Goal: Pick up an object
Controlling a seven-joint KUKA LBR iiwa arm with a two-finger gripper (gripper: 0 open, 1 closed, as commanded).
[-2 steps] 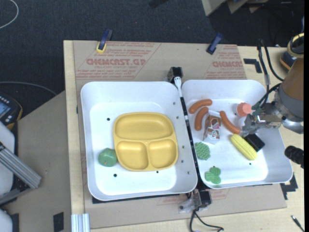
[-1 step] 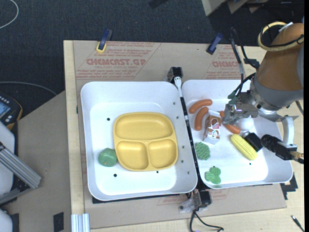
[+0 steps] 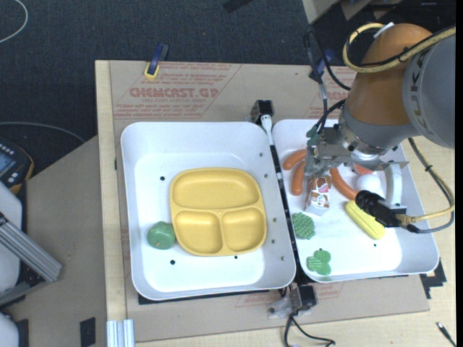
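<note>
While the arm leans in from the right, the readout goes like this:

Writing: red print on the bench board (image 3: 177, 89) reads "CHEMCAST GP", with smaller lines under it too fine to make out.
Carton label: small white carton (image 3: 319, 196) in the right bin, red and brown patches on its face, wording too small to read.
Hand: the hand (image 3: 318, 170) is down in the right bin (image 3: 412, 255), directly above the carton's top; its state I cannot tell from this angle.
Task's things: carton standing near the right bin's middle-left, fingertips just at its upper end; no clear sight of it being clamped.
Neighbours, right bin: orange sausages (image 3: 296, 170) beside the carton, a yellow corn cob (image 3: 365, 219) to its right, a green knobbly piece (image 3: 303, 225) just below it, a green leafy toy (image 3: 319, 262) near the front wall.
Left bin: left bin (image 3: 141, 194) carries a yellow divided plate (image 3: 217, 210), with a green ball (image 3: 161, 235) touching its lower-left edge.
In the way: the wrist's orange band (image 3: 387, 67) and grey body cover the right bin's rear part.
</note>
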